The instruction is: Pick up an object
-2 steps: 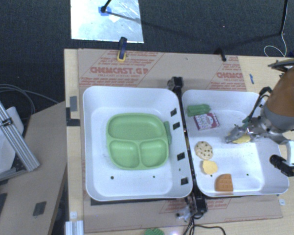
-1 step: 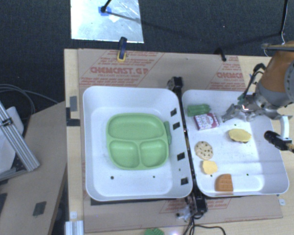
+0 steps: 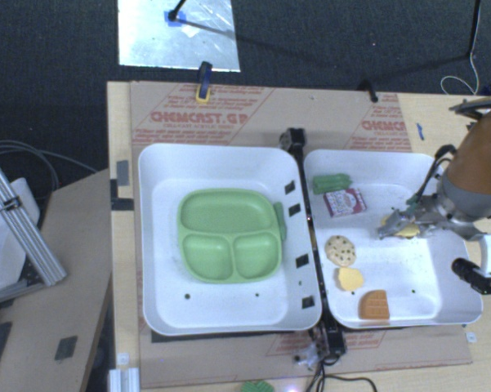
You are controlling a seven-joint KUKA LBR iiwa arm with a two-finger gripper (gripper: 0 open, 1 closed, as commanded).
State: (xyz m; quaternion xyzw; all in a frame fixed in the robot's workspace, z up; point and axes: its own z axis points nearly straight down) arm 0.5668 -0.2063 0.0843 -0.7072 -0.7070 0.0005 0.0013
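Tool (image 3: 395, 224) fingers, low in the right bin (image 3: 453, 313), pinch a small yellow object (image 3: 408, 231) at its edge.

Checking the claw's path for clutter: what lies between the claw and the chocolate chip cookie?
In the camera view, only bare white bin floor separates the claw from the chocolate chip cookie. A yellow item lies right by the claw.
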